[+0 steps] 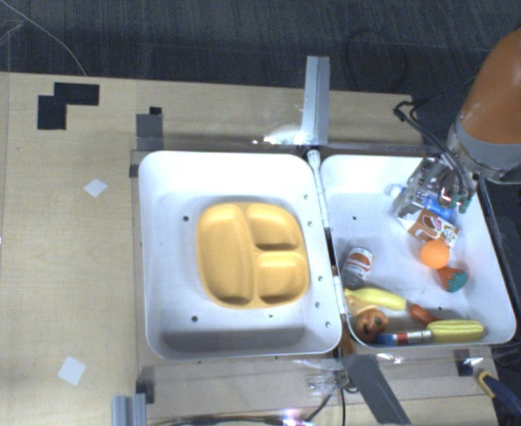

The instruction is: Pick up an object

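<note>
Now: hand (430, 193) low in right bin (500, 264) | over snack packet (433, 226) | finger state unclear

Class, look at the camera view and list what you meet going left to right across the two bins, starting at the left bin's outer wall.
Left bin → yellow divided tray → small can → orange ball → right bin's outer wall.

no legible text, the small can's (358, 263) label too blurred to read
</note>
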